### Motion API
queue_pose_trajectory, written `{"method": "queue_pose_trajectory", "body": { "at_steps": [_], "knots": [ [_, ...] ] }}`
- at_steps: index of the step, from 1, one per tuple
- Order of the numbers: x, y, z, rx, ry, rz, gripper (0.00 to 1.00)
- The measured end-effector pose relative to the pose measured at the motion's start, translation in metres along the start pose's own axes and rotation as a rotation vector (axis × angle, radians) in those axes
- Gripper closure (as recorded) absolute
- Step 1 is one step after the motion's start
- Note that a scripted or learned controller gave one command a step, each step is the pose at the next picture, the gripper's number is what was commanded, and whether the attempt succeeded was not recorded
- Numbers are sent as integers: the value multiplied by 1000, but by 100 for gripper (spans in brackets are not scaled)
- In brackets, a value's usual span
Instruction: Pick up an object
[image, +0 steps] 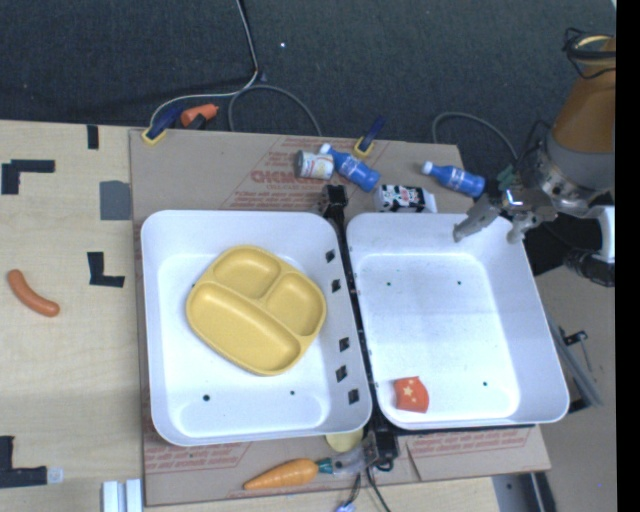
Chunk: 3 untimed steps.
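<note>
Over right bin's (530, 300) far rim, claw (493, 225) spread wide.

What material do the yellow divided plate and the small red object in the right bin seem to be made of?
The yellow divided plate looks like moulded plastic with a smooth, slightly glossy finish: even colour, rounded compartment ridges, soft highlights. The small red object is probably plastic or rubber, perhaps a toy; its surface looks matte, with a lighter patch on top, but it is too small to tell for certain.

Grey arm (575, 165), orange band, grey gripper (493, 225).
</note>
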<state>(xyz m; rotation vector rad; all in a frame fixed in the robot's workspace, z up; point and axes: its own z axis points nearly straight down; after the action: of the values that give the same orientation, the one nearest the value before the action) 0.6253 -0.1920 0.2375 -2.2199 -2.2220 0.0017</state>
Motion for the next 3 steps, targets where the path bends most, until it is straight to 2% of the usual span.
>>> {"method": "queue_pose_trajectory", "body": {
  "at_steps": [1, 2, 3],
  "knots": [
    [34, -57, 151, 7, 2, 0, 0],
    [101, -39, 142, 0, 4, -7, 0],
    [71, 35, 152, -5, -1, -2, 0]
  ]
}}
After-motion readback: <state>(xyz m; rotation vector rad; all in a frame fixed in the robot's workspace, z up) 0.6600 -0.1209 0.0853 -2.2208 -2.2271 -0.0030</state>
